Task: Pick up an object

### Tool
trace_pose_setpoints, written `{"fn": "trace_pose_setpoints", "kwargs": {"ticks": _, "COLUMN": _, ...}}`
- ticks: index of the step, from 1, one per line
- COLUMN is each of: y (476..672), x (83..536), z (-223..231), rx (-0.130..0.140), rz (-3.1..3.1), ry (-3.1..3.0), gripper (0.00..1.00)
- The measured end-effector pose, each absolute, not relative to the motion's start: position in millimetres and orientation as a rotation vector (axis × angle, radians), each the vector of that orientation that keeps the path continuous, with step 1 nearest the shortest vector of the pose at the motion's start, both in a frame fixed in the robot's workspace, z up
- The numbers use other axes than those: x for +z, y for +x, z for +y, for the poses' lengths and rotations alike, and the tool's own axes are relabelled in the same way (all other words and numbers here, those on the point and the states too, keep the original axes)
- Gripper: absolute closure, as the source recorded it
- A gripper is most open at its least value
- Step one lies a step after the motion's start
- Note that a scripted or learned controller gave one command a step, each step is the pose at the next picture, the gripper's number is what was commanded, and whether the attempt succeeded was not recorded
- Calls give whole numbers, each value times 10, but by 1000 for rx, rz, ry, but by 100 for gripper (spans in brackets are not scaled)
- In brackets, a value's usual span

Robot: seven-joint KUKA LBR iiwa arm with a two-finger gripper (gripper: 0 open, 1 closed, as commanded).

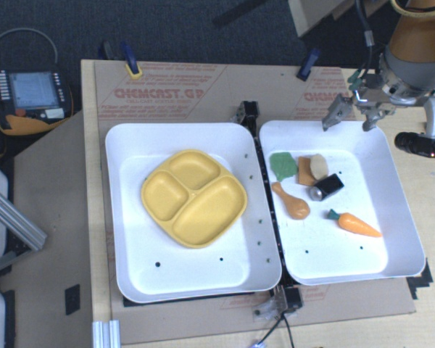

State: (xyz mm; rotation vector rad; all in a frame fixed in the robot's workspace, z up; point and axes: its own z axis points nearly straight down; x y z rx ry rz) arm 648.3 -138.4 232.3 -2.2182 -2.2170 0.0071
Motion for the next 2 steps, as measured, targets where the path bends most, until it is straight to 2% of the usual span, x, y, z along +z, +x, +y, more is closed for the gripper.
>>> {"fn": "trace_pose_setpoints", "kwargs": {"ticks": 1, "y": 6498, "x": 2356, "z": -1383, "rx": 1, "rz": -2222, "ry": -2221, "gripper": 0}}
{"fn": "trace_pose_setpoints", "kwargs": {"ticks": 2, "y": 6436, "x": 1770, "z": -1392, "rx": 2, "rz": -2220, "ry": -2220, "gripper": 0}}
